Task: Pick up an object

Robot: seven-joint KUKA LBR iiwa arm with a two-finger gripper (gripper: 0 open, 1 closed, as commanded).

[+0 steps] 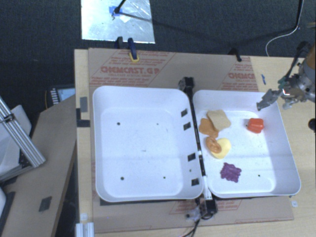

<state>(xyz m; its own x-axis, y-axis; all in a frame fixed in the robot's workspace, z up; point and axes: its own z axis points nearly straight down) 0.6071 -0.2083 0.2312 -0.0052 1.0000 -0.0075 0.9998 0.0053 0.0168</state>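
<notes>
1. The left bin (pixel 143 147) holds nothing to pick.
2. Red print on the board (pixel 148 63) under the bins reads "CHEMCAST", with "G 9" or the like after it; the copy at the right is partly cut off by the right bin (pixel 276 157).
3. All the candidates lie in the right bin: a tan bread piece (pixel 218 119) touching an orange piece (pixel 208 128), a yellow toy (pixel 218 146) just below them, a purple cluster (pixel 230 172) lower down, and a red block (pixel 255 125) apart to the right.
4. The gripper (pixel 266 100) hangs over the bin's upper right corner, above and right of the red block, holding nothing. I cannot tell how its fingers are set.
5. I judge this the approach step: nothing is grasped yet. The red block looks the nearest, least crowded target; the next move calls for shifting over it and descending.
</notes>
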